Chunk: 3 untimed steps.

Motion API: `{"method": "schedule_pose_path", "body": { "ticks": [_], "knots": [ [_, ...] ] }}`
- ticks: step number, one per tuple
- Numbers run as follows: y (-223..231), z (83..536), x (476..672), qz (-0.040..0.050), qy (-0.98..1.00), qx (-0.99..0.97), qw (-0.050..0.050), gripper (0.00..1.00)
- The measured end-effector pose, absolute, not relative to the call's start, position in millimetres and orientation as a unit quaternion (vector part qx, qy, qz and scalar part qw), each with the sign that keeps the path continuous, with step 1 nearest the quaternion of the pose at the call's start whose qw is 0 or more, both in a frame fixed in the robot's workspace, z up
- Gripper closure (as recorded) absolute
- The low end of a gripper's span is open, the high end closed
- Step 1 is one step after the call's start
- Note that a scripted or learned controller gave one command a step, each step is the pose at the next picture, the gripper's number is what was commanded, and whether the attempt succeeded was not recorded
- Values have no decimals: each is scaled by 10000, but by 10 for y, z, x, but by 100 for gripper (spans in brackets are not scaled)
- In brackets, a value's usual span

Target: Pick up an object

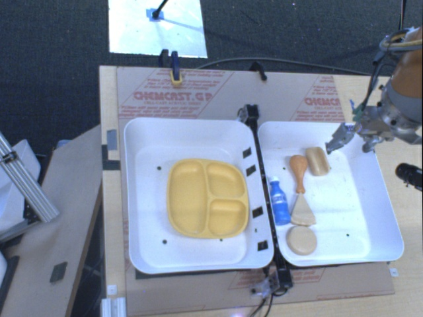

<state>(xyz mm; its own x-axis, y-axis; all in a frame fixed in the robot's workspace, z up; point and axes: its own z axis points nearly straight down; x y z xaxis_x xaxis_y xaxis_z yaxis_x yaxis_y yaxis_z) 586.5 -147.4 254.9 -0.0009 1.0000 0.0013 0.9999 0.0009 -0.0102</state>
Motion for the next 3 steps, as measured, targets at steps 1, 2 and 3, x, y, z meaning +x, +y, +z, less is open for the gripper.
{"method": "schedule_pose_path", "body": {
  "ticks": [1,2,3],
  "knots": [
    [-1468,2621,5883,-3,-7083,-7059,-4,0],
    [-1485,2086,5987,0,-7079,-7064,-2,0],
    [-1445,1515,6074,0,-7088,-7054,0,0]
  ]
}}
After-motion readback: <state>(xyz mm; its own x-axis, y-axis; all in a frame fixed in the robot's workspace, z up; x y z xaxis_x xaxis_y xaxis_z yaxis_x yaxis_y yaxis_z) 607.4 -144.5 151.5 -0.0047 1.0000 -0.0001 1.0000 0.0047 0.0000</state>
